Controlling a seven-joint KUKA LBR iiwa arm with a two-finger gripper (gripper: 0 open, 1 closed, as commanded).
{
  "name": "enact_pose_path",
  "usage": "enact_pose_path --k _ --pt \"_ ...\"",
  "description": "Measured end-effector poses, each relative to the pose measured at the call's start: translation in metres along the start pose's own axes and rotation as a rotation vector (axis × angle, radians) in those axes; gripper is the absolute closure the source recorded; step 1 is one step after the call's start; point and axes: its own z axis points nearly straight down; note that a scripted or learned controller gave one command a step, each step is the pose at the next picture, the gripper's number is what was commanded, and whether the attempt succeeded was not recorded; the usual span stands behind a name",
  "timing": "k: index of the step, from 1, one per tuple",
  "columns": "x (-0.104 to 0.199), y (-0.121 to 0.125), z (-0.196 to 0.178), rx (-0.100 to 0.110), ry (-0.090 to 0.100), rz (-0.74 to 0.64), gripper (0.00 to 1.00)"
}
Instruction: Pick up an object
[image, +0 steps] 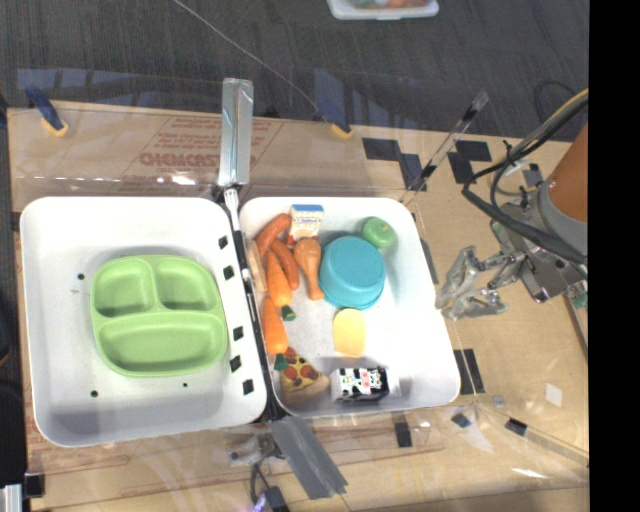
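Camera view, looking down at a slant. The surface (500, 400) is a pale wood-toned bench under a clear sheet, with black tape marks near its 3 o'clock and 5 o'clock portions and printed red lettering at 11 o'clock. Beyond the far edge lies dark carpeted floor (120, 40); a white tray (384, 9) sits at 12 o'clock, cut off by the picture's top edge.

Bins: two. The left bin (50, 330) carries one green divided plate (158, 313) with three compartments, near its centre. The right bin (425, 360) touches the left bin along a shared wall fitted with black clips.

Contents of the right bin, counted:
- Carrots (278, 270): several, about four, bunched along the 9 o'clock side, overlapping; exact count uncertain.
- One blue bowl (353, 271), inverted or upright cannot be told, at centre.
- One green apple (378, 233) at 1 o'clock, touching the bowl's rim.
- One small carton (307, 220) with blue and white print at 12 o'clock.
- One yellow rounded item (349, 332) just below the bowl.
- One pizza-slice toy (298, 374) at 7 o'clock.
- One black-and-white packet (360, 383) at 6 o'clock, beside the pizza-slice toy.

The arm (565, 200) enters at 3 o'clock. The pincer (470, 290) hovers outside the right bin, just beyond its right wall, fingers spread apart, grasping nothing. All objects available for picking rest in the bins, apart from the pincer.
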Motion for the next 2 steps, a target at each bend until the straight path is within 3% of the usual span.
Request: enact_pose_path --k 1,2 --pt "-0.055 0.043 -0.122 0.003 -0.004 -0.055 1.00" --pt "-0.007 -0.004 -0.015 -0.007 0.007 -0.218 1.00"
